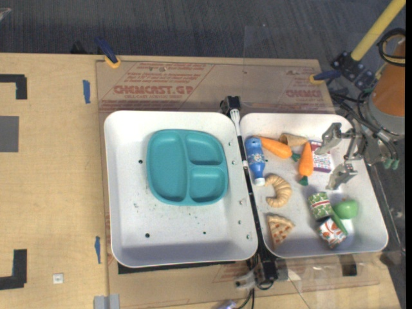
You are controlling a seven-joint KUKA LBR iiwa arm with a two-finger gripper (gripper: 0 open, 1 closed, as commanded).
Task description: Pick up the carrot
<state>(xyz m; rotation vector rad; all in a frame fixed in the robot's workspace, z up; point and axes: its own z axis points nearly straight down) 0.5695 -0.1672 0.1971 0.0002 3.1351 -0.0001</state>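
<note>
Two orange carrots lie in the right bin (380, 237). One carrot (276, 148) lies slantwise near the bin's back, next to a blue bottle (255, 159). The other carrot (306, 161) stands almost straight up and down in the picture, just right of the first. My gripper (337, 155) hovers over the bin's right part, a little right of the second carrot. Its two fingers are spread open, with one fingertip (331, 136) toward the back and the other nearer the front. No carrot is between them. A small pink and white packet (322, 164) lies beside the near carrot, partly under the gripper.
The right bin also holds a croissant (279, 190), a pizza slice (280, 228), a green can (320, 205), a green apple (347, 208) and a red and white can (333, 233). In the left bin (122, 192) sits a teal divided plate (188, 167).
</note>
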